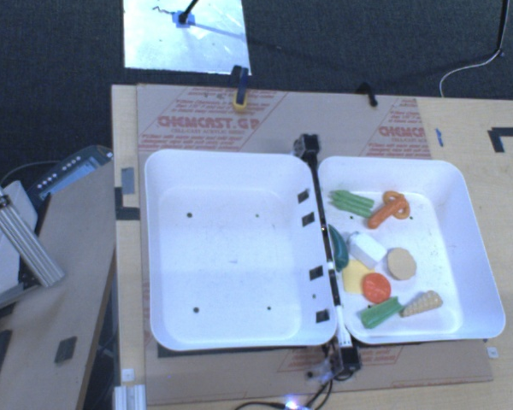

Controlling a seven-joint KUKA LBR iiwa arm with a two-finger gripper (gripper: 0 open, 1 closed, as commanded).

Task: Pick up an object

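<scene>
The right bin holds several small toy foods. A green bean pod lies near its back left, with an orange pretzel-like piece beside it. A white block sits mid-left, next to a dark green piece along the bin's left wall. A tan round cookie lies to the right of the block. A yellow piece, a red tomato, a green vegetable and a beige cone cluster near the front.
The left bin stands beside the right one, joined by a divider with black clips. Both rest on a cardboard sheet over the bench. A metal plate lies beyond the bench, and grey equipment stands at the left.
</scene>
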